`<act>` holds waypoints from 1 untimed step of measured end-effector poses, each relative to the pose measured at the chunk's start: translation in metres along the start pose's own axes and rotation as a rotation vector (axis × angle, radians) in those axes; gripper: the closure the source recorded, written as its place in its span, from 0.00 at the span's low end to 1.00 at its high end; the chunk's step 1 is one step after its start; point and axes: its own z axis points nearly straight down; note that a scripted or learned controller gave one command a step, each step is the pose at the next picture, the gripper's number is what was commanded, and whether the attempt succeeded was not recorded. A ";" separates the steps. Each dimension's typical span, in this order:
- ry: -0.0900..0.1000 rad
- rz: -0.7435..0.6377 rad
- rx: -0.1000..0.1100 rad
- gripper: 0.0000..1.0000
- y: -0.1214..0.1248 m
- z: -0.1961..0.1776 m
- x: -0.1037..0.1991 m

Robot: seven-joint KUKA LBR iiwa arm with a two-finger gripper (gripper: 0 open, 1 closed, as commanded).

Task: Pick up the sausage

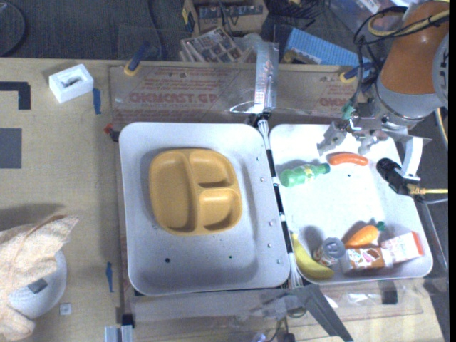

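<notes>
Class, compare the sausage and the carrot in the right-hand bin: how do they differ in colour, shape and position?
The sausage is a red-orange, even rod with rounded ends; the carrot is paler orange, tapers, and has a green top. The sausage lies near the bin's far side, right under the pincer, apart from other items; the carrot lies near the front, against a juice carton. The sausage lies roughly level across the view; the carrot lies at a slant. Both rest in the right bin.
</notes>
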 end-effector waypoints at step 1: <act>-0.002 0.088 -0.005 0.00 0.043 0.116 -0.047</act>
